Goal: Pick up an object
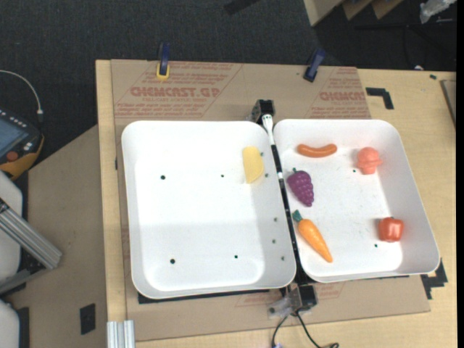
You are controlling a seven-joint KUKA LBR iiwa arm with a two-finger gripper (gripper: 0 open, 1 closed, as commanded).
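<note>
I read the frame from its left edge: a dark device with a blue screen (13,138) sits at the far left, off the bench, with a silver rail (29,234) below it. The cardboard sheet (217,85) covers the bench top, pinned at its upper edge by a yellow-and-blue clamp (164,62) and a blue clamp (315,64). The left bin (145,194) holds one item, a pale yellow banana piece (252,164), lying near its right wall in the upper half. In the right bin (413,216) I count five toy foods: purple grapes (301,185) close to the dividing wall, a carrot (315,238) just below them pointing toward lower right, a sausage (317,150) near the top, a pink peach-like fruit (367,159) at upper right, and a red pepper (390,228) at lower right. All are apart from each other. I have no view of the hand, so I cannot tell its state.
</note>
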